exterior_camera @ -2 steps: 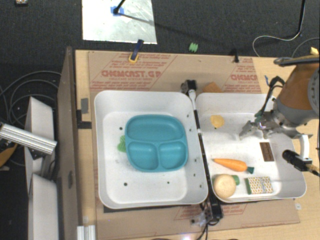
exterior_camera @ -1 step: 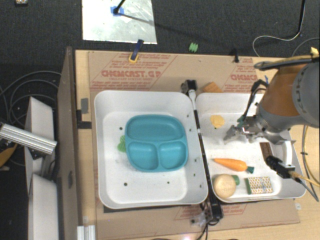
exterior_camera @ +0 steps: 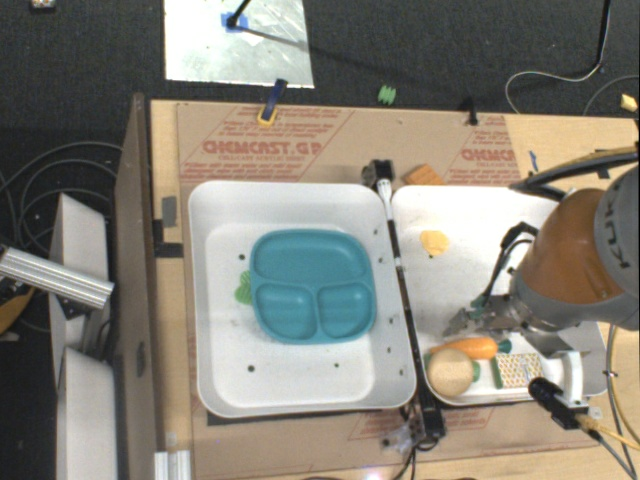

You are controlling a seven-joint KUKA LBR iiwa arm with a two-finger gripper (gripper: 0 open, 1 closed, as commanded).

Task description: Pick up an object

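My gripper (exterior_camera: pixel 478 318) hangs low over the front of the right bin (exterior_camera: pixel 470 208), at the end of the arm with its orange band (exterior_camera: pixel 565 253). Just below it lies a small orange carrot-shaped piece (exterior_camera: pixel 478 348). A round beige ball (exterior_camera: pixel 450 372) sits in the bin's front left corner, touching the orange piece. To its right lies a white and green patterned item (exterior_camera: pixel 512 370), partly under the arm. A small yellow piece (exterior_camera: pixel 434 241) rests farther back in the same bin.
The left bin (exterior_camera: pixel 215 268) holds a teal divided plate (exterior_camera: pixel 312 285) with a green bit (exterior_camera: pixel 243 288) peeking out at its left edge. An orange block (exterior_camera: pixel 424 175) lies on the cardboard behind the bins. A ridge (exterior_camera: pixel 398 268) separates the bins.
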